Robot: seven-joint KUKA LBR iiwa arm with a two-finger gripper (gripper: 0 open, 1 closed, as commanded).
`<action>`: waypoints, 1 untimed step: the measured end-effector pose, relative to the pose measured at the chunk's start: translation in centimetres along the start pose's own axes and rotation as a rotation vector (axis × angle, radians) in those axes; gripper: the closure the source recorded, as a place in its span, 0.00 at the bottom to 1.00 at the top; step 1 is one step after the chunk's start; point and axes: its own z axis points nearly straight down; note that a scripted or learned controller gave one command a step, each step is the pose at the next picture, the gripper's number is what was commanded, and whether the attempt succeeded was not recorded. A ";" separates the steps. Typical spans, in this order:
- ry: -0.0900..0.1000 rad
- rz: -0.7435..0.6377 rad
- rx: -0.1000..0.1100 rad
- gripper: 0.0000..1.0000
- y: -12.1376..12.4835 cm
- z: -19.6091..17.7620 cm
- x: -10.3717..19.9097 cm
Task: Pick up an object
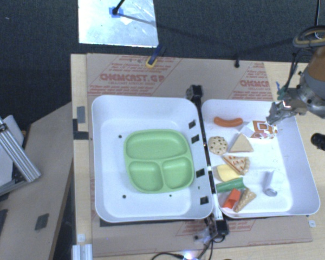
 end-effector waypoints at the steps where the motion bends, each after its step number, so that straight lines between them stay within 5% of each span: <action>1: 0.002 -0.004 0.000 1.00 1.7 -0.8 5.7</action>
